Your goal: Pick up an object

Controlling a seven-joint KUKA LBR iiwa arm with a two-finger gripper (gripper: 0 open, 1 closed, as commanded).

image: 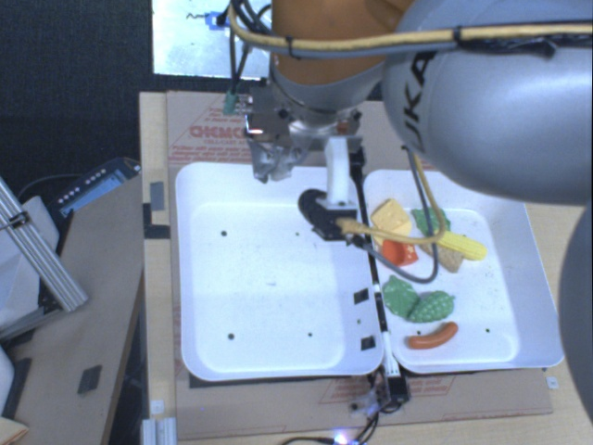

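Sausage toy (432,336), orange-red, lies near the front rim of the right-hand bin (519,346) as the camera sees it. It is the piece closest to the viewer. Just behind it sit two green leafy pieces (417,300), side by side and touching. Further back is a tight cluster:
- a yellow wedge (391,219) near the wall shared with the other bin
- a red piece (400,252) just in front of the wedge
- a yellow corn-like cob (465,246) lying crosswise
- a tan piece (451,260) partly under the cob
- another green piece (432,220) behind them, partly hidden

A thin grey cable loops over this cluster.

The left-hand bin (199,276) has a white floor marked by a few small dark dots and faint specks. Both bins rest on a cardboard sheet (199,137) with red print, which lies on the pale bench (111,276).

The gripper (269,167) hangs over the back edge of the left-hand bin, well apart from the toy pieces. The large grey and orange arm (482,82) crosses the upper frame above it. From this steep angle the gripper looks like a compact metallic block. Its opening cannot be told, and nothing is seen in its grasp.

At the view's left edge stand an aluminium profile (37,258) and a dark device (93,185), possibly a handset, though it is too small to identify.
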